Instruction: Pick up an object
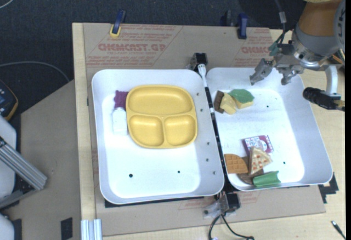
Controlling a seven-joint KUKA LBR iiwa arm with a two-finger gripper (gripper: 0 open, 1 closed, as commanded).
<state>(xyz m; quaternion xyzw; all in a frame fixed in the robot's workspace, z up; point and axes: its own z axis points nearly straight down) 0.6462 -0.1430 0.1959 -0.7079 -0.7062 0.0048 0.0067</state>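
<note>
My gripper (pixel 272 74) hangs over the far edge of the right bin (pixel 307 124), fingers spread open with nothing between them. Just below and left of it lie a green-topped sandwich piece (pixel 240 97) and a brown chunk (pixel 219 102). Near the bin's front sit a purple packet (pixel 258 142), a pizza slice (pixel 259 161), a round waffle (pixel 236 164) and a green piece (pixel 266 180). The gripper stands apart from all of them.
The left bin (pixel 109 173) holds a yellow divided tray (pixel 162 115), with a purple item (pixel 120 98) and a white bottle (pixel 119 121) at the tray's left side. A black divider clamp (pixel 200 62) sits between the bins at the back.
</note>
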